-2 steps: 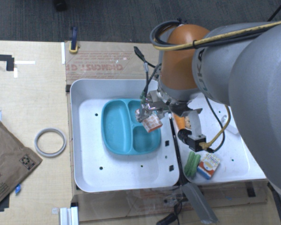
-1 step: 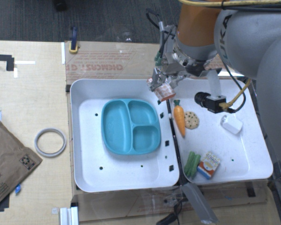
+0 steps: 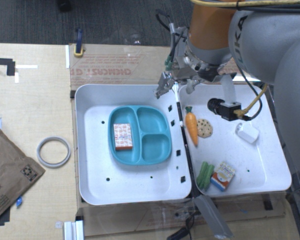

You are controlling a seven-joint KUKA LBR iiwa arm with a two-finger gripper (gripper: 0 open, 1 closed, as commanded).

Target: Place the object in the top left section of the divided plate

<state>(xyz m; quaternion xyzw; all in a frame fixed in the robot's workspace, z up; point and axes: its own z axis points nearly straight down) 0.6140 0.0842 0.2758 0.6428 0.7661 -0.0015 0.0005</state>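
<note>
plate [image 3: 157, 134]: teal divided one, sitting in the middle of the left bin [image 3: 90, 179]
box [image 3: 123, 136]: small orange-and-white carton, lying flat in the plate's long left section
gripper [image 3: 176, 85]: up over the divider between the two bins, near their far edge
fingers: look spread a bit, nothing between them as far as I can see
right bin [image 3: 270, 174]: carrot [image 3: 191, 127] by the divider, cookie [image 3: 205, 128] touching it, green veggie [image 3: 205, 174] and juice box [image 3: 222, 176] by the near edge
counter [image 3: 30, 104]: tape roll [image 3: 53, 151] left of the bins
</note>
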